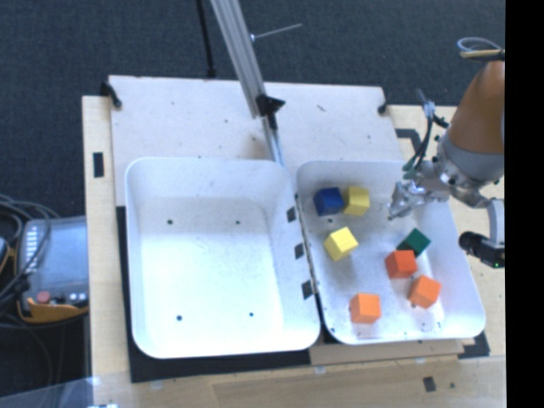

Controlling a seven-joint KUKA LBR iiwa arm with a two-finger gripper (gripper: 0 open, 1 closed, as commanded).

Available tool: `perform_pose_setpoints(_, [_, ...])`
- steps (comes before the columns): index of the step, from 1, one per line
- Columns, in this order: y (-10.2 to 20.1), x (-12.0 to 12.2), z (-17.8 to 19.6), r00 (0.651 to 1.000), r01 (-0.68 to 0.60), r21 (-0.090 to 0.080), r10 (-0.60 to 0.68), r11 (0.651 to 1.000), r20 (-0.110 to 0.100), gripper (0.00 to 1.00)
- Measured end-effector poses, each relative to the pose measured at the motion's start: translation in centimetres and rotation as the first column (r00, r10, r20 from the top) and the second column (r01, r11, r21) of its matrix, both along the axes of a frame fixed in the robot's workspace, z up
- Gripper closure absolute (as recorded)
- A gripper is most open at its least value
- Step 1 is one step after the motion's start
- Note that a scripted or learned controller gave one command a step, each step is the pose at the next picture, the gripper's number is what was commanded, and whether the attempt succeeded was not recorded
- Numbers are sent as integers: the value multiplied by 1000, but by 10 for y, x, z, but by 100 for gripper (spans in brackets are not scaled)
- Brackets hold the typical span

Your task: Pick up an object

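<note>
The arm (476,117) reaches in from the right edge of the frame, and the gripper (406,197) hangs over the upper part of the right bin (463,313) — whether its fingers are spread or pressed together, I cannot tell. Nothing shows between them. Below it lie the blocks: a green one (416,242) just down-right of the gripper, a red-orange one (400,263) touching it, two orange ones (424,291) (365,307) lower down. Further left — a blue block (329,201) beside a yellow one (358,200), another yellow (341,243) below. The left bin (144,253) sits alongside on the worktop (178,117).
</note>
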State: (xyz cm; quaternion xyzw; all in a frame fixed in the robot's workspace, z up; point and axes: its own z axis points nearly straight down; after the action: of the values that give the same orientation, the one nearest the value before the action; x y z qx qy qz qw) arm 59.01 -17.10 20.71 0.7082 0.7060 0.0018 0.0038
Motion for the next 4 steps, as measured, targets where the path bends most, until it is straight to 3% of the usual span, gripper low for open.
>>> perform_pose_setpoints(1, [-2,1,42,1000,-6,0,6,1000,-2,100])
perform_pose_setpoints(4, [167,36,30,1000,-10,2,10,1000,-5,100])
